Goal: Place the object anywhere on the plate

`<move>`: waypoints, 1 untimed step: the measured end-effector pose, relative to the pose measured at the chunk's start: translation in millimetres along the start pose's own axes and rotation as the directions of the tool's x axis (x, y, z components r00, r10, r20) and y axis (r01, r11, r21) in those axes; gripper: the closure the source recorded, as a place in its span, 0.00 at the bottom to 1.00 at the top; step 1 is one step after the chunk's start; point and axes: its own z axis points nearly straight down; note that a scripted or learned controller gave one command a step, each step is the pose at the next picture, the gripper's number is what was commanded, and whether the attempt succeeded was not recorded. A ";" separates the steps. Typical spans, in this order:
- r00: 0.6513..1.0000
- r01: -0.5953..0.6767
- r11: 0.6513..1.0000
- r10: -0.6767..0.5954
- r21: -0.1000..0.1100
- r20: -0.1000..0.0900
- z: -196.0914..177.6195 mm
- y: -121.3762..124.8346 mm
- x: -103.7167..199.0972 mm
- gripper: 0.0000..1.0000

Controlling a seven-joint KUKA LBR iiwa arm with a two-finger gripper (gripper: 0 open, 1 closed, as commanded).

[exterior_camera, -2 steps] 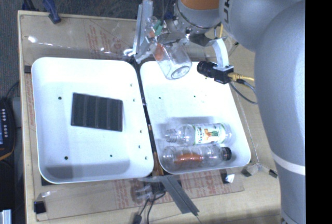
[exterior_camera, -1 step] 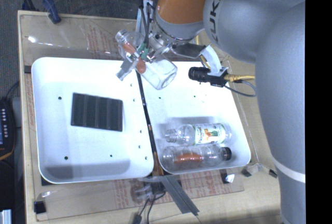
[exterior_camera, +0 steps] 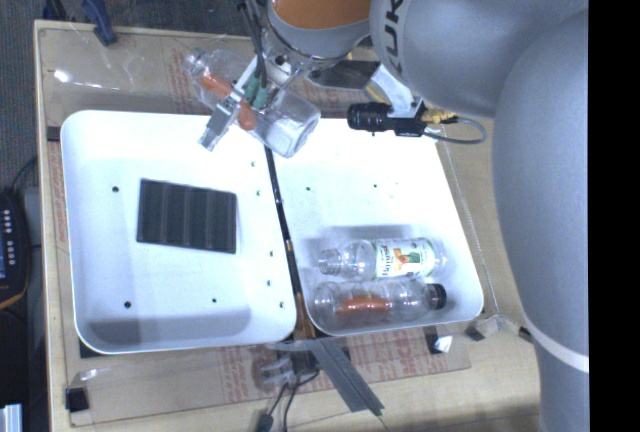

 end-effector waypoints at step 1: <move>0.951 0.309 0.951 -0.309 0.002 -0.003 64.0 47.2 52.4 0.00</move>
